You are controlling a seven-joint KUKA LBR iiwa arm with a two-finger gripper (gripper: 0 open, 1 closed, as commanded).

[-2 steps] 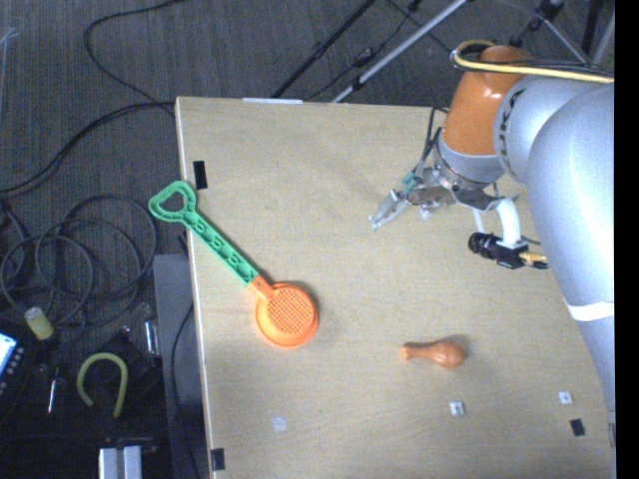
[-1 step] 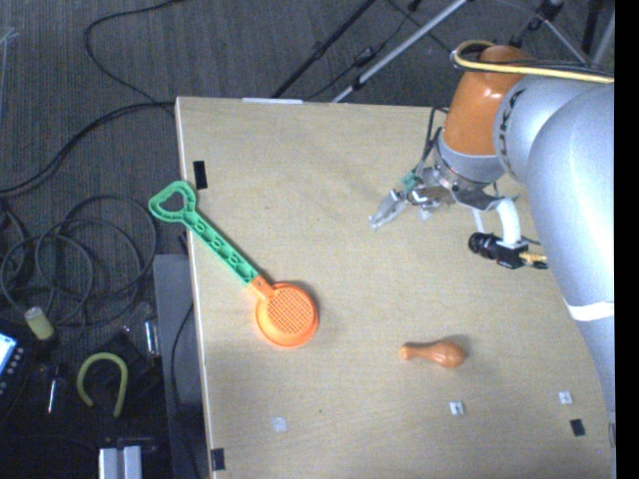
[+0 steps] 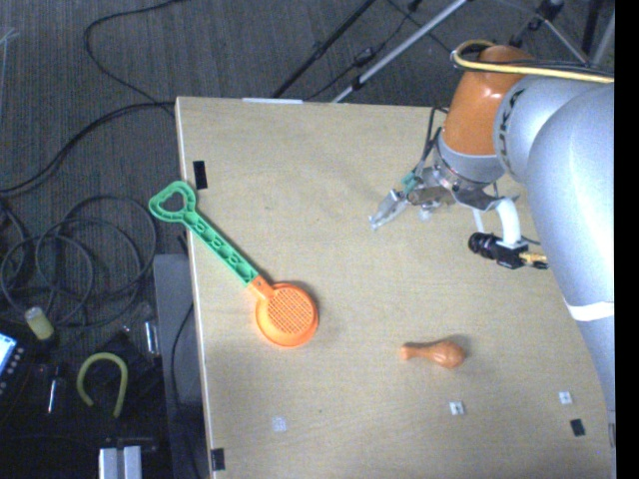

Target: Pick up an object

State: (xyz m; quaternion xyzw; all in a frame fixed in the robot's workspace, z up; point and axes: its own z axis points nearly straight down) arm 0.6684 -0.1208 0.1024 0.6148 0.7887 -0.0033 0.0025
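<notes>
A strainer (image 3: pixel 262 289) with a green handle and orange mesh head lies at the table's (image 3: pixel 329 158) left side. A small orange pear-shaped toy (image 3: pixel 436 352) lies nearer the middle. Farther right, the tool (image 3: pixel 384 215) hangs above bare tabletop, its fingers open, gripping nothing.

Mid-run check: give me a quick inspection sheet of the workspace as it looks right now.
Surface: tan board, a few small dark and white markers near its edges.
Job's things: strainer with orange mesh head and green handle, lying flat at left; small orange gourd-shaped piece lower right.
Clutter: nothing seen on the board.
Gripper: gripper above the board's upper right, nothing between its fingers.
Cables: black loops on the floor at left.
Surroundings: dark carpet, tripod legs at top.
</notes>
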